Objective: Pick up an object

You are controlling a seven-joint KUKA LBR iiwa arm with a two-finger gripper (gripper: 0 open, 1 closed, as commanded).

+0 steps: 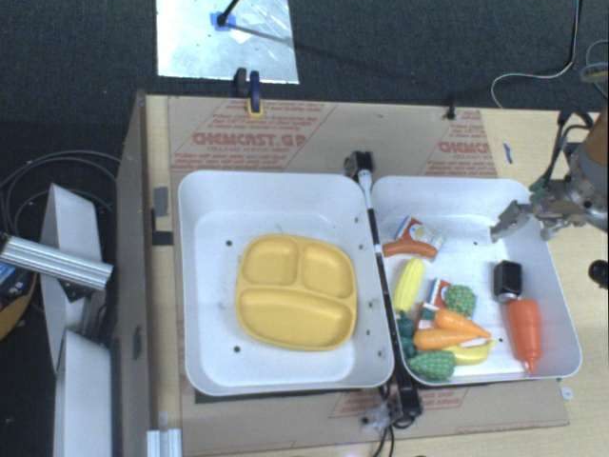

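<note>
Glossy plastic bins point(285, 190) (tray point(295, 291) matt)

Arm enters from right, gripper point(514, 219) over the far-right rim of the right bin point(561, 298), nothing between its fingers. Right bin contents: big carrot point(524, 330) with black block point(507, 279) just beside its top; corn cob point(409, 285), hot dog point(410, 248), small carrot point(449, 327), banana point(468, 352), green pieces clustered along the left wall. Left bin point(214, 208) holds a yellow divided plate point(296, 290), flat, centred.
</note>
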